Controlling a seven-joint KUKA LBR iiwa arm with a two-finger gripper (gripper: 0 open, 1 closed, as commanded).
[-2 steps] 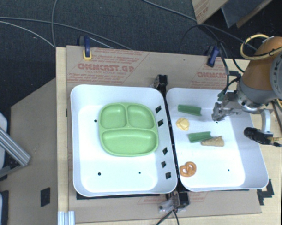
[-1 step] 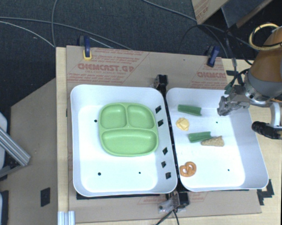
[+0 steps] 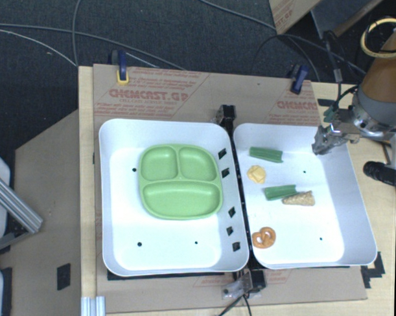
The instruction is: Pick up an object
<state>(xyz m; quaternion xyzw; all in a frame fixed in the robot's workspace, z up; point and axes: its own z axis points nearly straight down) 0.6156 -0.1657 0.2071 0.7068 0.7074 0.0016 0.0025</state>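
Note:
The right bin holds several small food items: a green stick near the back, a yellow piece, a second green stick, a tan crumbly bar touching it, and an orange pretzel near the front. My gripper hangs over the back right corner of this bin, to the right of the first green stick and apart from all the items. Nothing shows between its fingertips.
The left bin bears a green divided plate. A row of black clips runs along the seam between the bins. Blue clamps sit at the board's back edge. Cables trail behind the bench.

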